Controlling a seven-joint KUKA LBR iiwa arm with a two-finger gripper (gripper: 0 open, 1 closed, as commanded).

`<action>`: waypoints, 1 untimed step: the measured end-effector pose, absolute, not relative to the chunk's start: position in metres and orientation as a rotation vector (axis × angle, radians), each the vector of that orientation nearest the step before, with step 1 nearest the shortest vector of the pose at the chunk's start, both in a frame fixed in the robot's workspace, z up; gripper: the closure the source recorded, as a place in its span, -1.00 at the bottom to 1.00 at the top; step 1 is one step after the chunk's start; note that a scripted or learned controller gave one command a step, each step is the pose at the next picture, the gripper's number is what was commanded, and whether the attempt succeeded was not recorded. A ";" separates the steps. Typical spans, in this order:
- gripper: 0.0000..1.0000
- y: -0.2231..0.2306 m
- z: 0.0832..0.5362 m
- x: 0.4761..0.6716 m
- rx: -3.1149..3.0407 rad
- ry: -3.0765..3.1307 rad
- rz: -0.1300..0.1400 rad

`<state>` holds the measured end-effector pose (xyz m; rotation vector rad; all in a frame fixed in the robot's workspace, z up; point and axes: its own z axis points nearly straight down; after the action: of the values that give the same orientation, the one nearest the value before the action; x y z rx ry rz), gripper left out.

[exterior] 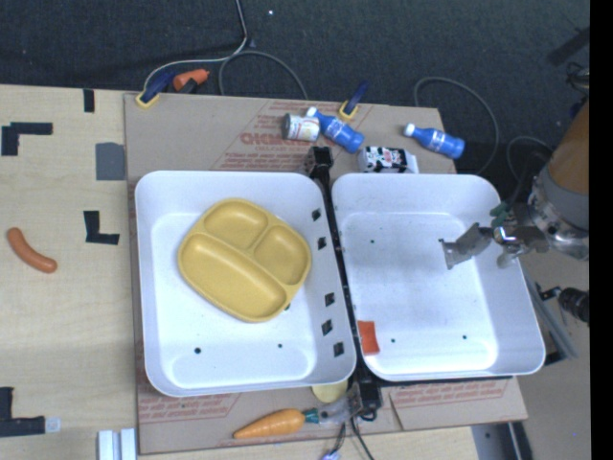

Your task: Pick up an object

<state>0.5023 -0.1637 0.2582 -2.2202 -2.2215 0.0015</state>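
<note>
Camera view: the gripper (458,248) is seen over the right bin's (431,357) right edge — finger state cannot be told; a yellow plate (245,258) lies mid left bin (230,372).

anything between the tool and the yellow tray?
Camera view: bare white floor of the right bin, then the black divider clips between tool and yellow tray.

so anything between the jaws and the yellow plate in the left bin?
Yes. The gripper hangs over the right bin, and the yellow plate lies in the left bin. Between them run the two bins' adjoining walls and the black strip with clips along that seam. Nothing lies on the plate.
</note>
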 end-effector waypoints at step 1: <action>-1.00 -0.167 0.136 0.523 -2.219 -2.220 0.003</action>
<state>0.5226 -0.1668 0.1363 -2.2186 -2.2199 0.0028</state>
